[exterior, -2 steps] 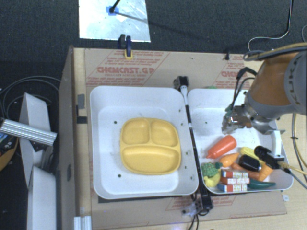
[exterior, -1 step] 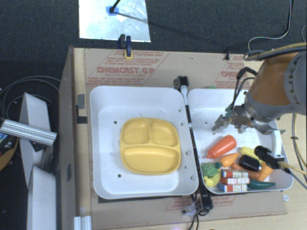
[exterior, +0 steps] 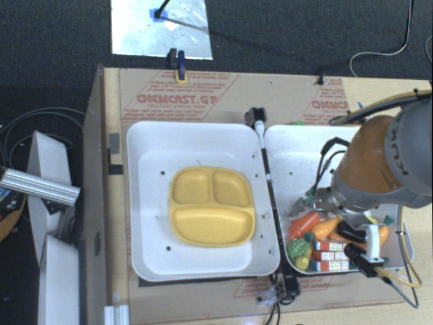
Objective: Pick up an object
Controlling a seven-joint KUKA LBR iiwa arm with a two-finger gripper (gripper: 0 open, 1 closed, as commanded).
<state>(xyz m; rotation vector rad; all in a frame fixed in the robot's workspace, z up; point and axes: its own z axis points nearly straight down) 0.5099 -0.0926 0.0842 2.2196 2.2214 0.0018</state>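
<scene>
Arm (exterior: 379, 161), grey with an orange band, sits highest in the camera view and reaches in from the right over the right bin (exterior: 298, 147).

Pincer (exterior: 316, 205): low over the near half of the right bin, at the far edge of a cluster of small items. Open or closed: cannot tell, the wrist covers it from above. Nothing visibly held. Whether it touches the items below: cannot tell.

Items just beside the pincer, all in the near part of the right bin:
- red elongate piece (exterior: 304, 223), lying at a slant, closest to the pincer
- orange carrot-like piece (exterior: 325, 227), just beside the red one, partly under the arm
- yellow-green lumpy piece (exterior: 300, 251), nearer the front wall
- red and white boxes (exterior: 330, 256), along the front wall, printing too small to read

Right side of this bin is hidden by the arm; far half is bare white.

Left bin (exterior: 145, 181): touches the right bin along a dark divider. Holds a yellow divided plate (exterior: 213, 205), three compartments, lying flat near the centre.

Both bins rest on the surface (exterior: 203, 93), a brown sheet with red lettering.
</scene>
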